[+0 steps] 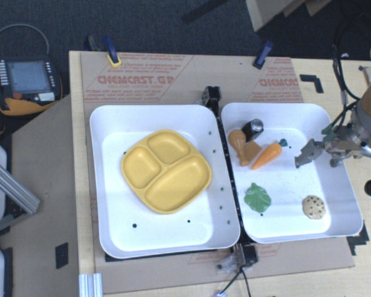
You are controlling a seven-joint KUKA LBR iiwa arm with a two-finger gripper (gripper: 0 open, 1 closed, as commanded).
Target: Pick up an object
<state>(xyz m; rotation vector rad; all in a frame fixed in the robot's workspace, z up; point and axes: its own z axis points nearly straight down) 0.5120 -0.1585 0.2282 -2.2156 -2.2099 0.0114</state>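
Hovering over the right bin [334, 224], the gripper [310, 153] carried nothing; its opening I couldn't tell. Best centred squarely over the carrot [267, 155] before descending.

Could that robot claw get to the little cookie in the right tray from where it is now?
Probably yes. The gripper hangs over the right bin, and the cookie lies just below it in this view, apart from the other items, with nothing between them.
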